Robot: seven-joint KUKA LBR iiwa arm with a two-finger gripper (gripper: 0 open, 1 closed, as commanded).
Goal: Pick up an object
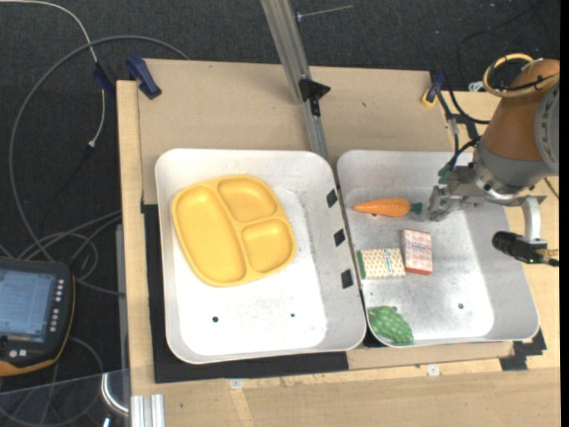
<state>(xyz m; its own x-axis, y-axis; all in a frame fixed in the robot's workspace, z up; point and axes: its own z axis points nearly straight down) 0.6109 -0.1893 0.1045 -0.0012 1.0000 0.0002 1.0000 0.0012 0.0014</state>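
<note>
Toy carrot (384,207) lying on its side in the upper part of the right bin (498,323), orange body pointing toward the divide between the bins, green top end turned to the right. Gripper (438,205) low over the bin floor just beside that green end, close enough that contact cannot be judged; fingers too small and dark against the bin to say how far apart, and nothing clearly seen between them. Orange band of the arm (518,123) above and to the right, over the bin's far corner. Below the carrot, two small boxes near each other: a red and white one (417,252) standing slightly tilted, and a pale patterned one (382,262) just to its left. Green knobbly object (390,325) at the near left corner of the same bin. Yellow divided tray (233,229) in the left bin (267,327), well apart from the gripper, resting at a slant with three compartments facing up
</note>
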